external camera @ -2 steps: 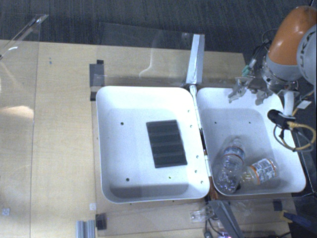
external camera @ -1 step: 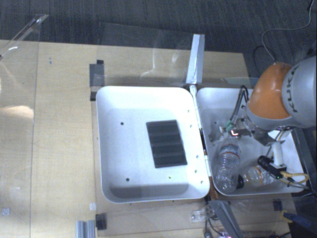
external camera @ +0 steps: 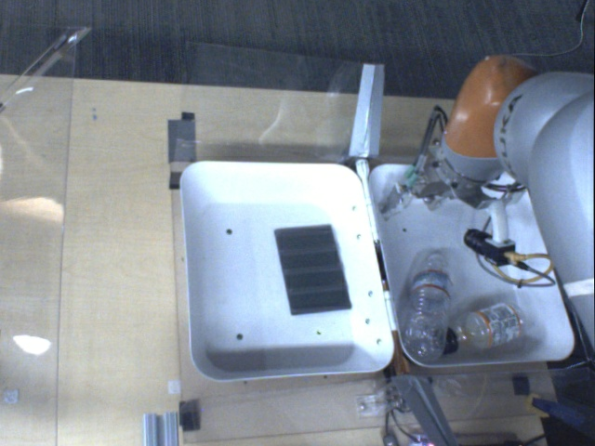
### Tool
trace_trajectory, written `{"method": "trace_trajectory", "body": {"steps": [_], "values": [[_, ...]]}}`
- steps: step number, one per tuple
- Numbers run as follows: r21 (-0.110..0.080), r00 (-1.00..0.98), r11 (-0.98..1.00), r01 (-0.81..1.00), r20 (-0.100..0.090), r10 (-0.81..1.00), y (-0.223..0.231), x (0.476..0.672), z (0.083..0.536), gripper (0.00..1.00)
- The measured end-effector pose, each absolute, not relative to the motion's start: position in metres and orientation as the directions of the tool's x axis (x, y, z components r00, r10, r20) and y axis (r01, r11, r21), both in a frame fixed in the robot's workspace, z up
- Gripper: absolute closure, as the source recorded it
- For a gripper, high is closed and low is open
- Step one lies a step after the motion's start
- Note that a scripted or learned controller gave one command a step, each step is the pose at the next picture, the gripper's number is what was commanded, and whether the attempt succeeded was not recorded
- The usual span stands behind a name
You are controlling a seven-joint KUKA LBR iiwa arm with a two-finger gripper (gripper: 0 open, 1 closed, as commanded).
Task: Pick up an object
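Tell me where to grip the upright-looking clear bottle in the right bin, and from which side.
Grip the clear bottle across its ribbed middle, coming straight down from above. It lies along the right bin floor by the left wall, so its long sides are exposed; the second bottle crowds its lower right end.

Two white bins — the left bin (external camera: 214, 277) holds a black pad (external camera: 312, 268) ribbed in dark grey bands. In the right bin (external camera: 548, 337) lie two clear bottles: one (external camera: 426, 309) with a pale label, the other (external camera: 483, 326) with an amber tint and a black cap. The arm (external camera: 548, 147) is grey with an orange band (external camera: 479, 110) (glossy). The bench (external camera: 102, 249) is light tan wood — the floor (external camera: 279, 17) dark grey-blue carpet.
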State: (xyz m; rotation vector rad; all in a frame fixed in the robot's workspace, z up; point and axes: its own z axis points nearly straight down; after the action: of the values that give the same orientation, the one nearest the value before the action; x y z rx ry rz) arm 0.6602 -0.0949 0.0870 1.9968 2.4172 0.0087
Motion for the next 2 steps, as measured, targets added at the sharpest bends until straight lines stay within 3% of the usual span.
{"method": "trace_trajectory", "body": {"steps": [1, 2], "values": [[0.009, -0.220, 0.220, 0.976, -0.003, 0.976, -0.140, 0.609, 0.089, 0.00], [0.006, -0.016, 0.016, 1.000, 0.000, 1.000, -0.111, 0.619, 0.107, 0.00]]}}
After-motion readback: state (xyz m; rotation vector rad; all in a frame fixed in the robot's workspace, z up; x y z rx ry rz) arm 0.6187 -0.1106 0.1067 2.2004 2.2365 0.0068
